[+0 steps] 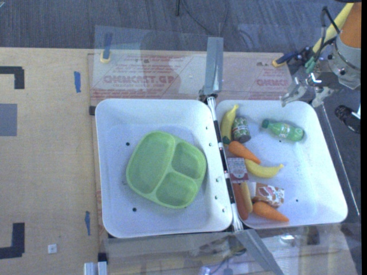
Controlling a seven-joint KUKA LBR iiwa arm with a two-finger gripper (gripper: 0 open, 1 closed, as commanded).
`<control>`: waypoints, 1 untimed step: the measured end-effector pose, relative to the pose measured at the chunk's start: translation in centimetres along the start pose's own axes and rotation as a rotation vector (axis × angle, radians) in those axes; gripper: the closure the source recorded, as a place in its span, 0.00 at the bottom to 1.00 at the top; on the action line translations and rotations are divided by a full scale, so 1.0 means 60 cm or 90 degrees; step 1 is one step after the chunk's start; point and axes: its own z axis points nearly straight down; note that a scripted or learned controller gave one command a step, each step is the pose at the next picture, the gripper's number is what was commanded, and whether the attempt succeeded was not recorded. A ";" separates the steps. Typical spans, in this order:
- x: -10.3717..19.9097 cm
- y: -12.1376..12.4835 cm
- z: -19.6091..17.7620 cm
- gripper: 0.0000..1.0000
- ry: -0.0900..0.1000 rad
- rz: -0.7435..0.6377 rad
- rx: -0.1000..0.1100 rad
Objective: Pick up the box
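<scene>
Wooden bench (pixel 46 153), two white bins, claw (pixel 303 94) apart and bare above right bin (pixel 330 171) far corner, box (pixel 270 194) near that bin's front beside carrot (pixel 269 212); approach step, next needs reach down over box.

Dark grey carpet (pixel 114 4), wooden bench (pixel 46 171)
</scene>
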 end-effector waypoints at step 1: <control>0.018 -0.023 0.257 0.00 0.000 0.088 0.001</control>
